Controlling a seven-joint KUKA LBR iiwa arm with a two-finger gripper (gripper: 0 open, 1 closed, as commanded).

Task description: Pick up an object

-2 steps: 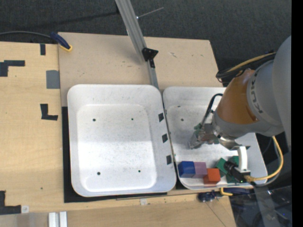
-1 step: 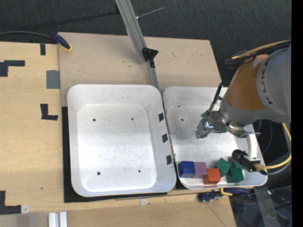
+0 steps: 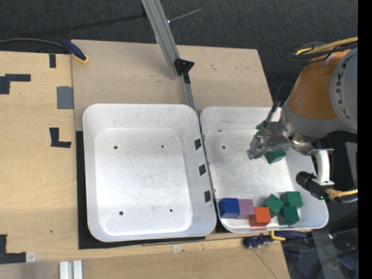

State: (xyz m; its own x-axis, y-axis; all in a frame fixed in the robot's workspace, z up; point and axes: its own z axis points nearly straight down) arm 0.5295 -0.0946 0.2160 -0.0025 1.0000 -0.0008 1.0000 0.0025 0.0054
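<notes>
Green block in the grip: we've got a small green block (image 3: 275, 154) sitting between the fingers of the gripper (image 3: 266, 149), above the floor of the right bin (image 3: 232, 156), up toward its right side.
Hand state: the fingers look pinched on that green block; part of it pokes out below and to the right of them.
How it will handle: we judge it a light, stiff cube with flat faces, nothing fragile, though smooth sides could slip if the pinch is off-centre.
Where to hold: opposite flat faces, across the middle; a corner grip would let it twist out.
Arm pose: the grey arm (image 3: 325, 97) comes in from the right, its orange band above the wrist, the wrist bent down over the right bin with the gripper pointing left and downward.
Other blocks: along the near edge of the right bin we see a blue block (image 3: 229, 207), a lilac block (image 3: 246, 207), an orange block (image 3: 261, 215) and three more green blocks (image 3: 285, 207), bunched close together.
Left bin: the left bin (image 3: 93, 121) lies just beside the right one, their rims touching.
</notes>
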